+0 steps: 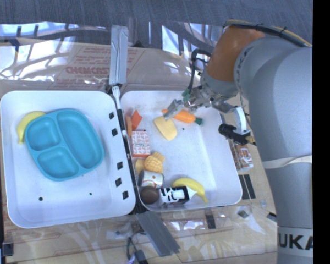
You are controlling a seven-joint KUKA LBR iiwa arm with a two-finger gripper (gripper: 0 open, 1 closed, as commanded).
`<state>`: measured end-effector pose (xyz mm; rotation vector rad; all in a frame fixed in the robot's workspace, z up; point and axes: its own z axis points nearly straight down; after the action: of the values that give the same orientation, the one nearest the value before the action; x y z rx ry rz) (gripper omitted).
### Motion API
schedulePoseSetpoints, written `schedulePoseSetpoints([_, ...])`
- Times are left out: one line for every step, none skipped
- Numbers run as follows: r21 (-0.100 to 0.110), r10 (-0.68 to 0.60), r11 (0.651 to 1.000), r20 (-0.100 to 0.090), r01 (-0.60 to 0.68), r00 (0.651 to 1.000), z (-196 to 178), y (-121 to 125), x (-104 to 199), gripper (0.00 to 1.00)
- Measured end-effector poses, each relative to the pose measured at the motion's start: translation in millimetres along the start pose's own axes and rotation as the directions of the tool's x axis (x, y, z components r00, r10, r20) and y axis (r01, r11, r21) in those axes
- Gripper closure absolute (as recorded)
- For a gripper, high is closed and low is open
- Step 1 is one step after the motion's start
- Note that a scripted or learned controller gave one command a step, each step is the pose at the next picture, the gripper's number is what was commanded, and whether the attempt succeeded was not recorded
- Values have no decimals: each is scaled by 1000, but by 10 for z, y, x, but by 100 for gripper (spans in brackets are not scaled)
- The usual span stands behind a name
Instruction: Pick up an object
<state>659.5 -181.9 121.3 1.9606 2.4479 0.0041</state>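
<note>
Gripper (pixel 179 106), fingers spread, poised over the toy carrot (pixel 185 116) directly beneath; a square, centred close should secure it.

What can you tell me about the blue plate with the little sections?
The blue sectioned plastic plate lies flat in the left white bin, turned at a slant. It has rounded corners and three compartments: one long, two smaller. It looks smooth, with nothing in its compartments. A yellow toy banana sits against its upper left edge, partly tucked behind it.
</note>
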Motion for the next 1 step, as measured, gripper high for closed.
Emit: schedulePoseSetpoints([-27, 21, 999, 19, -21, 1000, 99, -19, 37, 0])
